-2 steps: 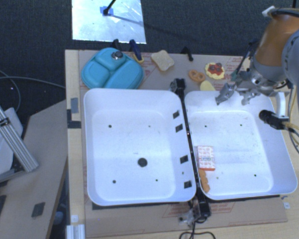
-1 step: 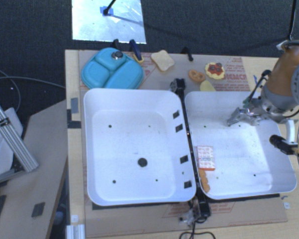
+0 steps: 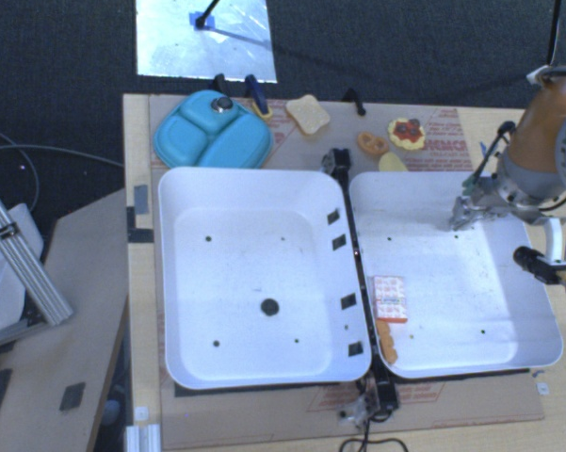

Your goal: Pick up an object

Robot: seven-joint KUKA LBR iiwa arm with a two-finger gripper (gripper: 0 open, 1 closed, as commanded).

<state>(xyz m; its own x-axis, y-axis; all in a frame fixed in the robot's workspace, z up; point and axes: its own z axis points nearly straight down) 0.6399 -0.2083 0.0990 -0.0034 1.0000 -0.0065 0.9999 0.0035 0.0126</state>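
Robot arm over the right bin, small packet lying near the bin divider

A counter (image 3: 141, 281) seen from above at a slant carries two shallow white bins side by side. The left bin (image 3: 184, 347) fills the centre left of the frame and shows a small dark round spot (image 3: 269, 306) on its floor. The right bin (image 3: 537, 342) sits in the centre right, touching the left one along a shared edge.

In the right bin, near its lower left corner, lies a small flat packet (image 3: 389, 298) with red and white print. Just below it, against the bin's left wall, lies a small orange piece (image 3: 386, 339).

The grey arm (image 3: 546, 149) with its orange band enters at the upper right of the frame. Its tool (image 3: 463, 217) hangs over the upper part of the right bin, well apart from the packet. Nothing shows between its fingers, and whether they are wide or narrow cannot be told from this angle.

Behind the bins, along the upper edge of the counter, rest a blue sectioned tray (image 3: 212, 132), a slice of toy bread (image 3: 308, 114), and a small toy pizza (image 3: 407, 133)
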